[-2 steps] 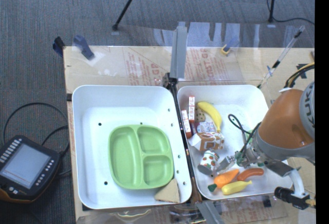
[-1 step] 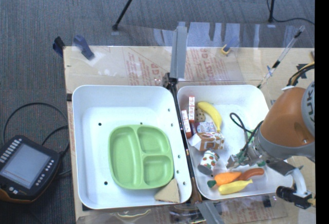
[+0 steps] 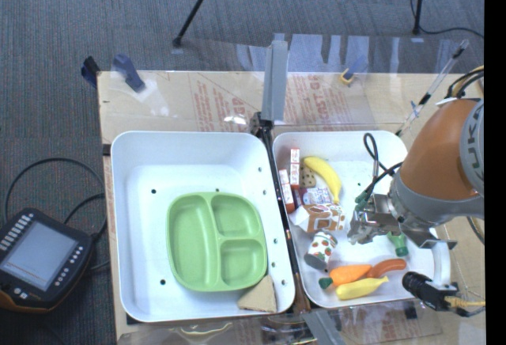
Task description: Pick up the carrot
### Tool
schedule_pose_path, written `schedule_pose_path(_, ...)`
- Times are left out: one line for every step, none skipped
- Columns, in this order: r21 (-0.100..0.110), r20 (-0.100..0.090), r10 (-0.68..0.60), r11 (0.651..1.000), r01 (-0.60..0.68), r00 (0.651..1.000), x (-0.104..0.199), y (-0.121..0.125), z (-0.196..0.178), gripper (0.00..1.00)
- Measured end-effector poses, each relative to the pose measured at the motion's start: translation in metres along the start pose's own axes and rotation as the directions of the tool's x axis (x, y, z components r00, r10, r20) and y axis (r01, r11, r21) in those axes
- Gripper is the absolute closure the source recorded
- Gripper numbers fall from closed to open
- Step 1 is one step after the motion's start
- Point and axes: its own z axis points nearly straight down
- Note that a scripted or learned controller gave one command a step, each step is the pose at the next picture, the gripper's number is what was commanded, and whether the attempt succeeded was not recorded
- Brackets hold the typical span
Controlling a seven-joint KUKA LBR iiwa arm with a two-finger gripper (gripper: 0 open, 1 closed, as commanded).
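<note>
White bins sit side by side on the bench: the left bin (image 3: 138, 169) bears a green plate (image 3: 215, 240) with three wells, and a tan wedge (image 3: 257, 300) lies at the plate's near right corner. The right bin (image 3: 348, 142) is crowded with toy food. Over its right side hangs the arm (image 3: 443, 161) (grey, with an orange band), and the gripper (image 3: 365, 226) points down into the middle of the bin, above and apart from the carrot; whether it is open or closed cannot be told, and nothing can be seen in its grasp. A banana (image 3: 324, 176) lies toward the far side, with small cartons (image 3: 291, 177) just to its left and a brown box (image 3: 320, 218) just below it. The carrot (image 3: 349, 274) lies near the front edge, between a red sausage (image 3: 387, 266) at its right and a yellow corn piece (image 3: 360, 288) just in front.
</note>
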Motion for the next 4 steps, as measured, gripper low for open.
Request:
schedule_pose_path(0.0, 0.001, 0.25, 0.968, -0.25, 0.968, -0.006, 0.053, 0.0, 1.0)
schedule_pose_path(-0.002, 0.0, 0.448, 0.894, -0.448, 0.894, -0.027, 0.087, -0.111, 1.0)
schedule_pose_path(0.002, 0.001, 0.524, 0.852, -0.524, 0.852, -0.095, 0.112, 0.005, 1.0)
schedule_pose_path(-0.001, -0.001, 0.859, 0.512, -0.859, 0.512, -0.1, 0.133, -0.151, 1.0)
